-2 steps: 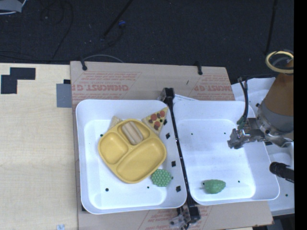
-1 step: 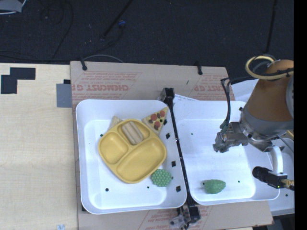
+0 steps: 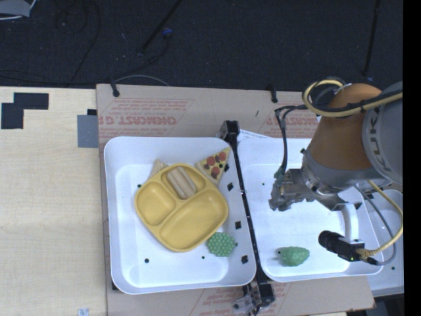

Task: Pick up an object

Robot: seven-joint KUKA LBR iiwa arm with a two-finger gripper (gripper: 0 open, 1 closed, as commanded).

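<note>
Camera view: gripper [image 3: 284, 196] low over the right bin [image 3: 263, 153], towards its left half, near the black divider [image 3: 238, 189]. Cannot tell from this slant whether released or clenched on anything.

Nearest candidate: green lump [image 3: 293, 256], alone on the right bin's floor, close to the front wall, apart from the gripper and towards the viewer. Probably the easiest pick, with bare floor on most sides.

To do this step well:
- Centre over the green lump before descending; approach straight down, not at an angle, to avoid nudging it into the front wall.
- Straddle the shorter width; likely soft and rounded, so close gently and low on the body.
- Mind the black fitting [image 3: 339, 244] just to its right.
- Lift slowly and check for something actually held before moving away.

Harder choices in the left bin [image 3: 131, 268]: yellow divided plate [image 3: 191, 219], green bumpy ball [image 3: 221, 243] touching its edge, pizza slice toy [image 3: 216, 164] against the divider.
</note>
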